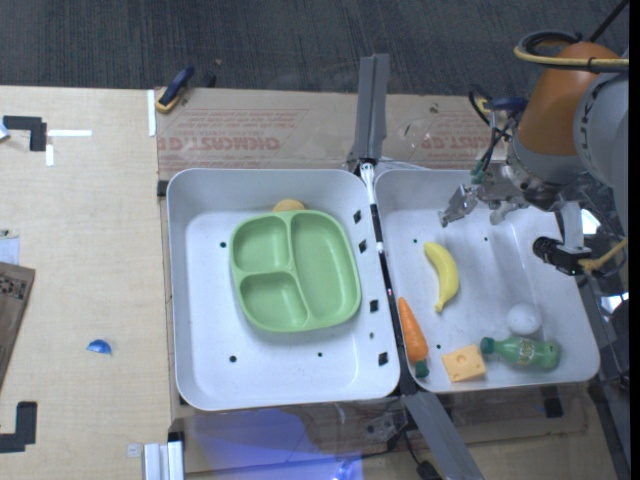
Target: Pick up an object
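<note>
Over the right bin [575,298], near its far side, hangs my gripper [462,208]; my fingers [452,213] point down and toward the left, and they are above the white floor without touching any object; nothing is between them; I cannot tell from this slant view how wide my jaws stand, so I do not say it. My grey arm with the orange band [558,108] comes from the right side.

Below my gripper, a little toward the near side, lies the banana [443,275] on the bin floor, apart from me; its curved body runs from the far end to the near end. Near the left wall of this bin lies the carrot [412,333], orange with a green end toward the near side; just beside it, at the near wall, is the yellow cheese wedge [464,363]. Next to the cheese lies the green bottle [522,352] on its side, and a white ball [524,319] is touching it or almost touching it on the far side.

On the floor of the left bin [195,298] rests the green divided plate [296,269]; a small orange thing [288,206] peeps out behind its far rim.
</note>
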Controlling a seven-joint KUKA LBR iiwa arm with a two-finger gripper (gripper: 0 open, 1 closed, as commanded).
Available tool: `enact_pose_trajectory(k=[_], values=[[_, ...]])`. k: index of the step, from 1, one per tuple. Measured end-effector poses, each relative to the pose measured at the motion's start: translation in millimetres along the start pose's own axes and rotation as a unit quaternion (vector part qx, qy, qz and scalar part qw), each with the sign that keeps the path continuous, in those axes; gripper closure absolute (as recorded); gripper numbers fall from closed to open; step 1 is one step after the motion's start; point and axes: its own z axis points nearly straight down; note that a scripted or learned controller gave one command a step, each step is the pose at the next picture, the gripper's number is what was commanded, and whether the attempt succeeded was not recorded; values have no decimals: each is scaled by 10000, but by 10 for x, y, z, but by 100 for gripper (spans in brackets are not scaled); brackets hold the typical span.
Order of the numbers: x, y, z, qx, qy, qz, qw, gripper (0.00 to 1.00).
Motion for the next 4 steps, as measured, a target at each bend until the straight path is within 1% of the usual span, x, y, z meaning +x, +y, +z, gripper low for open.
enact_pose_trajectory(k=[1, 2, 3, 4], values=[[338, -365, 232, 14, 7, -1015, 9948, 0], [371, -1222, 238, 24, 10, 549, 9985, 0], [353, -1224, 158, 27, 8, 573, 9984, 100], [36, -1097, -99, 12, 1, 458, 9990, 100]])
